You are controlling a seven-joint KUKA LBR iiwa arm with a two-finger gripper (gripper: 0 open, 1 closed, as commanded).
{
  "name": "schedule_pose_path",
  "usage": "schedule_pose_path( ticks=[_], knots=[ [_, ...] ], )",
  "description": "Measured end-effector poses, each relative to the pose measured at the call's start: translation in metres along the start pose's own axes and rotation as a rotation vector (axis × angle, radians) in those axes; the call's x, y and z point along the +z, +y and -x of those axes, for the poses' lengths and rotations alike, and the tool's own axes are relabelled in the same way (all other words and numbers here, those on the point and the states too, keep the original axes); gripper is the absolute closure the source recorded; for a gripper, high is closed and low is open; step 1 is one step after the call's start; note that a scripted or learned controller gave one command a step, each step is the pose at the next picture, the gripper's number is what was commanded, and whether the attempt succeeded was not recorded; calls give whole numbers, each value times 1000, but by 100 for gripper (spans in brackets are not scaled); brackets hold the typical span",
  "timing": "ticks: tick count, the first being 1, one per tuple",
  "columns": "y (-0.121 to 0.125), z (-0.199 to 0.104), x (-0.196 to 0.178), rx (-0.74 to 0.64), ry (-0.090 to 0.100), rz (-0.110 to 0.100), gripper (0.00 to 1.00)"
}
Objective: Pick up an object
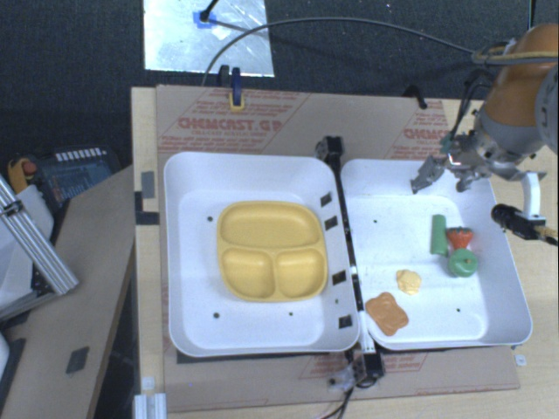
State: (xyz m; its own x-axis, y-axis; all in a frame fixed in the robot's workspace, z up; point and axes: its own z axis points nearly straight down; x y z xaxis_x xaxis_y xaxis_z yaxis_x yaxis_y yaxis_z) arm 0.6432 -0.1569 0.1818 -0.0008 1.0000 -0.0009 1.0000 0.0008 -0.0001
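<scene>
At the far left, off the bench, a metal rail [35, 243] lies at a slant on a tan side table [87, 260], with a dark device [70, 173] behind it. Further back, on the dark floor, a shiny sheet [175, 24] carries a spot of blue tape [203, 19], and a cable [349, 24] runs from there toward the right.

The bench is covered with printed cardboard [253, 120]. A blue and yellow clamp [236, 90] sits at its far edge.

The left bin [188, 190] holds a yellow tray [271, 250] with three compartments, one long one at the back and two smaller ones in front. The tray lies flat near the middle of the bin. Black clips [336, 225] line the seam between the two bins.

The right bin [384, 208] holds the small objects. Near its front left corner lies an orange piece [387, 313], and just behind it a small yellow piece [408, 281]. Further right a green block [438, 235] stands lengthwise, with a red piece [459, 237] touching its right side and a green ball [463, 263] just in front of that.

The gripper [450, 175] hangs over the back edge of the right bin, apart from every object. Its fingers [426, 178] are spread open with nothing between them. The arm [520, 94] rises behind it at the upper right.
</scene>
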Motion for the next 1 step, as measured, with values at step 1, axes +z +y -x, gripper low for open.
schedule_pose_path(
  ticks=[1],
  knots=[
    [0, 0, 41, 0, 1, -1, 0]
  ],
)
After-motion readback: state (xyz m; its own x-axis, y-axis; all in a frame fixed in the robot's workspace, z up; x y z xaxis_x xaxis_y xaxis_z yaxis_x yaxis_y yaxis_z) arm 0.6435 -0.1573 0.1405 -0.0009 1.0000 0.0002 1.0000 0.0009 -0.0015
